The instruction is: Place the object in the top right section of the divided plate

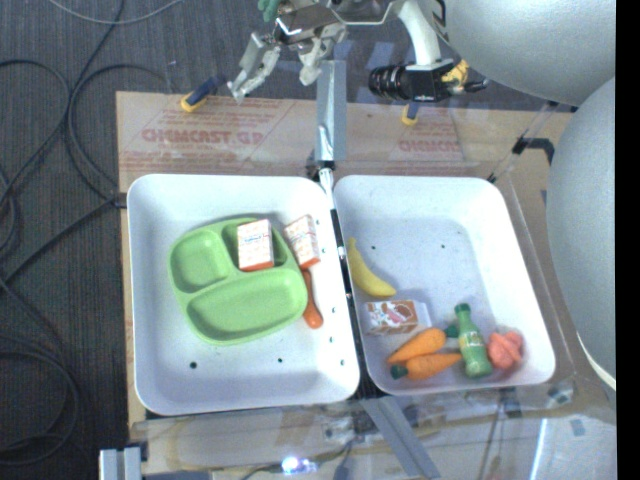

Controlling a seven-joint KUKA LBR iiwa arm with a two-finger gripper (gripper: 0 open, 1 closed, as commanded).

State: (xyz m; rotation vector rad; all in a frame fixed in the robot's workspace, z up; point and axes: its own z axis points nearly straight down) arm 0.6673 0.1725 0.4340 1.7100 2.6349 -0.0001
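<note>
Gripper (282,66) high at 12 o'clock, above bins; jaws spread wide, holding nothing. Carton (254,244) lying in divided plate (215,313) top right section, well apart toward 6 o'clock from jaws.

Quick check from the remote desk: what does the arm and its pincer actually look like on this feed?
The arm is bulky, rounded and glossy silver-grey with dark lettering near the top edge. Its pincer has pale metallic fingers under a silver-and-black mount with a green part. A black-and-yellow fitting sits beside it.

Brown bench (180,133), 2 white bins on it, left bin (150,368), right bin (500,218), touching
</note>
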